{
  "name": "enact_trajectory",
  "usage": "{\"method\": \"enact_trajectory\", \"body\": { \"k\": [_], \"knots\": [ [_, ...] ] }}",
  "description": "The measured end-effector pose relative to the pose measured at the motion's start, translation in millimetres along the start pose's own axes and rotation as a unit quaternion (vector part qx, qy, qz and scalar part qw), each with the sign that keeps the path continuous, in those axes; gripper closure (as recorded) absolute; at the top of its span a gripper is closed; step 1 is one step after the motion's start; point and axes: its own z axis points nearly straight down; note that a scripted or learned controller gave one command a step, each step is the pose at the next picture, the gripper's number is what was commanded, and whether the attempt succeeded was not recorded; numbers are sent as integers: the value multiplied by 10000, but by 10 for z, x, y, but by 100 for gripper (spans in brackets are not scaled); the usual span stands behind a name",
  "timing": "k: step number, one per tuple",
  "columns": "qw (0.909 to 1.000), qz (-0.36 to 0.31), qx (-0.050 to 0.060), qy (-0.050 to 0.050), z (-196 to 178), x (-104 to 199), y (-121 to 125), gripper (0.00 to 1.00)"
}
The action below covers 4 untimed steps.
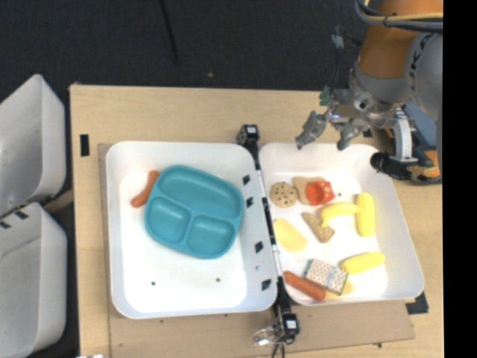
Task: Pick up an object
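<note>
My gripper (328, 132) hangs open above the far rim of the right bin (395, 259), its two fingers spread with nothing between them. Below it in that bin lie a round cookie (282, 194), a red piece (320, 192) against a tan slab, a yellow banana-like piece (340, 211), an upright yellow piece (365, 214), a tan bone-shaped biscuit (319, 227), a pale yellow wedge (289, 235), another yellow piece (362, 261), a patterned packet (326, 275) and an orange sausage (303, 285).
The left bin (127, 274) holds a teal divided plate (194, 211) and a second orange sausage (144, 188) at its far left. A black clip (248, 133) sits at the far end of the seam between the bins. White chairs stand left of the bench.
</note>
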Motion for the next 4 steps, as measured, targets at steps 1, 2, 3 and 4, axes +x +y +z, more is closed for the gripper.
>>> {"method": "enact_trajectory", "body": {
  "k": [1,2,3,4],
  "knots": [
    [10000,-4,-60,-2,-74,2,18,0],
    [10000,-2,-41,-10,550,-32,54,0],
    [10000,9,-43,-11,974,-55,48,0],
    [10000,15,-76,-19,1581,-84,59,0]
  ]
}}
